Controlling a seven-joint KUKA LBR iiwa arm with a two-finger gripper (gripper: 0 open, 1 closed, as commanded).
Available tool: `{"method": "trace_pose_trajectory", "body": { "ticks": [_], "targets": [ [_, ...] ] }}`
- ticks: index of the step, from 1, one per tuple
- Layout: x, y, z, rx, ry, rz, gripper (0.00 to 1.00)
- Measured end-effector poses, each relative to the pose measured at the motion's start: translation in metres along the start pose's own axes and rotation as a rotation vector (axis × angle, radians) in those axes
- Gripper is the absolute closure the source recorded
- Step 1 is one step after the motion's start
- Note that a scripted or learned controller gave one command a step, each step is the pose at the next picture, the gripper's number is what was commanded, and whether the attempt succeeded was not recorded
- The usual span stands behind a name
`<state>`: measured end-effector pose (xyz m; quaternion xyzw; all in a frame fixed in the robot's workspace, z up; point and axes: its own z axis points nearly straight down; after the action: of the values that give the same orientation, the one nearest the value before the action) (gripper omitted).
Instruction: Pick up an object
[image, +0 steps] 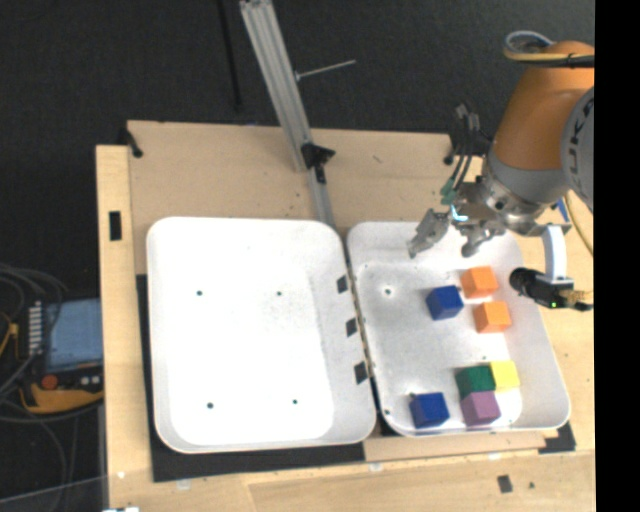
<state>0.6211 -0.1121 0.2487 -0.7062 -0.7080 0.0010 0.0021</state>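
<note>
The gripper (448, 236) hung wide open and held nothing: the approach step. A blue cube (444, 302) lay just below it, orange cubes (479, 281) beside; descent onto one seemed needed next.

- Arm (545, 110): cut off at the right edge and top; only the orange band and grey wrist are in frame.
- Gripper (450, 238): fingers small and blurred against the white; whether they touch the right bin (395, 310) cannot be told.
- Green block (475, 380), yellow block (504, 375), purple block (481, 406): packed together; hidden faces unreadable.
- Metal pole (285, 90): top cut off by the upper edge.
- Blue box (72, 335) and cables, far left: partly cropped, detail too small.
</note>
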Motion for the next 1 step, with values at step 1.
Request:
{"method": "trace_pose_trajectory", "body": {
  "ticks": [1],
  "targets": [
    [0.0003,0.0009,-0.0029,-0.005,0.0,0.0,0.0]
  ]
}}
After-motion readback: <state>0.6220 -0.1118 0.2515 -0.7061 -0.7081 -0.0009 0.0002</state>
